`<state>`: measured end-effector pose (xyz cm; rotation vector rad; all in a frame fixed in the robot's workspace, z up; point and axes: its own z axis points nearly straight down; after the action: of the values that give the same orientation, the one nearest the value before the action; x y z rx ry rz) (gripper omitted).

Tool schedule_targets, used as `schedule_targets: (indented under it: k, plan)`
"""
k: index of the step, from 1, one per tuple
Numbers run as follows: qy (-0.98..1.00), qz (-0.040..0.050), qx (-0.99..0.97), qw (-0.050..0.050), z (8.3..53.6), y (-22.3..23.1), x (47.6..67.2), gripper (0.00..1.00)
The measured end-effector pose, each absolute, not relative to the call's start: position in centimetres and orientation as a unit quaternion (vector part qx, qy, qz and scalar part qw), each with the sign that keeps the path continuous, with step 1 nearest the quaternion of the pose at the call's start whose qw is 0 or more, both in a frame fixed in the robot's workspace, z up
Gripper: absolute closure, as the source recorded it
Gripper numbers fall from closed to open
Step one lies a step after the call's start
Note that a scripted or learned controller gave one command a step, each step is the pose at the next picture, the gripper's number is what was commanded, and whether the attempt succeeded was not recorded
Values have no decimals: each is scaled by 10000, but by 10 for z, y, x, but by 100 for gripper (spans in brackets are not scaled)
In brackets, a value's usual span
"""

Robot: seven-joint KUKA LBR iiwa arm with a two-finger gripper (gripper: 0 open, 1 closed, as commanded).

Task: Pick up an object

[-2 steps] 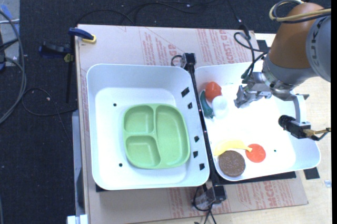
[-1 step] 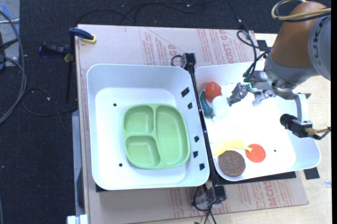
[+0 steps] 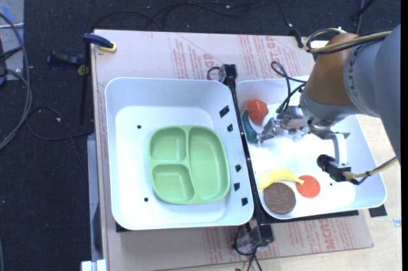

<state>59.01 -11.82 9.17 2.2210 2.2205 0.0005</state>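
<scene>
Dark carpet strewn with cables surrounds a worktop [image 3: 159, 50] of pale board that carries two shallow white bins divided by a black rail. Left bin [image 3: 121, 104]: holds a light green compartment plate [image 3: 189, 163] with three sections. Right bin [image 3: 366, 155]: holds an orange-red ball-like object [image 3: 257, 109] near the divider at the far side, a teal object [image 3: 248, 125] just beside it and partly hidden, and, at the near edge, a yellow banana [image 3: 280, 176] touching a brown round disc [image 3: 280, 197], with a small orange-red piece [image 3: 308, 187] just beside the banana. Arm, grey with an orange band, reaches across the right bin; its gripper [image 3: 268, 131] sits low, just beside the teal object and below the orange-red ball; whether it is wide, narrow or holding anything cannot be told from this angle. Judged handling: these look like light, rigid toy foods with smooth, slippery skins; the ball would roll away unless taken across its widest part, while the banana offers a surer hold across its narrow middle
</scene>
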Motion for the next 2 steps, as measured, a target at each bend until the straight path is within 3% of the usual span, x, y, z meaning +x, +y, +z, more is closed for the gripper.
schedule_targets:
  k: [1, 2]
  plan:
    - [7069, 6, 7073, 9, 133, -121, 575, 0]
    - [7071, 9, 7071, 11, 94, -126, 580, 0]
